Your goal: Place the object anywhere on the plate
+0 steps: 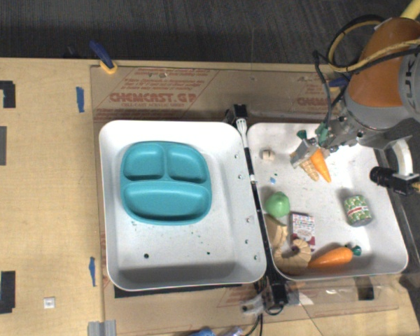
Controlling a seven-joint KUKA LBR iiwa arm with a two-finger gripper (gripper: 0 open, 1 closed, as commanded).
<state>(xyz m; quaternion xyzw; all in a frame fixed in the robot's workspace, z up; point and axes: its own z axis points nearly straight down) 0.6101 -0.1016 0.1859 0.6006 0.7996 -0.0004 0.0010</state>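
From my station I am seeing the left bin sitting with the teal divided plate lying flat in its upper half, three compartments showing. Moving right, across the divider, the right bin is holding the loose items: a small pale lump near the top left, a green ball below it, a printed packet beside that, a toy carrot lying along the bottom edge, and a green speckled can further right. The gripper is hanging over the upper part of this bin, and a small orange carrot piece is sitting right at its fingertips; it looks pinched between them, though at this angle I am not fully sure. The arm is reaching in from the upper right.
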